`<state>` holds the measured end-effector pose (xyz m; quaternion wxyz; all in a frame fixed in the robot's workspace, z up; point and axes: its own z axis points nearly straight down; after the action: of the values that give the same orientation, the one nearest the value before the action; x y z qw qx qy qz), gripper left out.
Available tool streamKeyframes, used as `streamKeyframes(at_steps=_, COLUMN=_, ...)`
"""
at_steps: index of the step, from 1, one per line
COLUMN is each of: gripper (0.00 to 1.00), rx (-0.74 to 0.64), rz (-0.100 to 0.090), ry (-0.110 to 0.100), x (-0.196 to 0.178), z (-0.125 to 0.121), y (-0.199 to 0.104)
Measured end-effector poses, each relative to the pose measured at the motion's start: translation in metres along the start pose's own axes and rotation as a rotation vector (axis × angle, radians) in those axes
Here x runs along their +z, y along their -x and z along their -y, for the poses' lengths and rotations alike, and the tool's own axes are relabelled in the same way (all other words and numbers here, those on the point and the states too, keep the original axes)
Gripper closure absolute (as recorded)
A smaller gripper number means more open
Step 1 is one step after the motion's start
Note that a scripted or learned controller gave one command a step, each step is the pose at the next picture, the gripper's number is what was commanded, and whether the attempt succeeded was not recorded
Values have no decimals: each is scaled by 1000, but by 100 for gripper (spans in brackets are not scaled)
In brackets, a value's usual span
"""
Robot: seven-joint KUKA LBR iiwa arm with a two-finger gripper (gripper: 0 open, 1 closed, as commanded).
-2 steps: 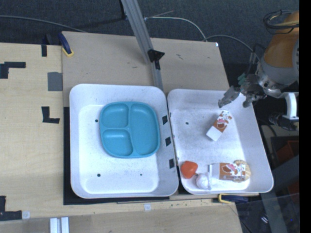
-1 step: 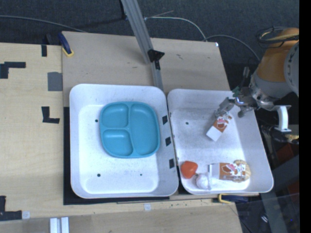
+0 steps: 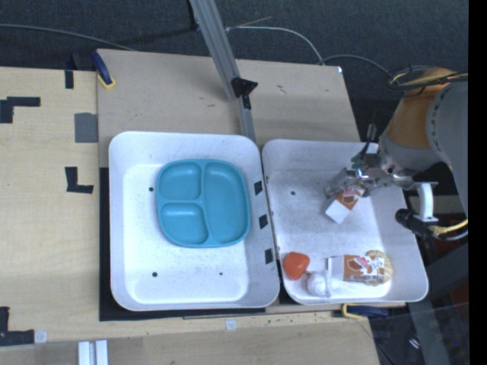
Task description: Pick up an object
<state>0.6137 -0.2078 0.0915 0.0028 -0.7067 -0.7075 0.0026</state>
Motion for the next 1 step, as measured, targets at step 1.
streamKeyframes(at_steps=1, gripper=100, rx=-2, rz=1, ry=6, x=-14, z=-2, y=-1)
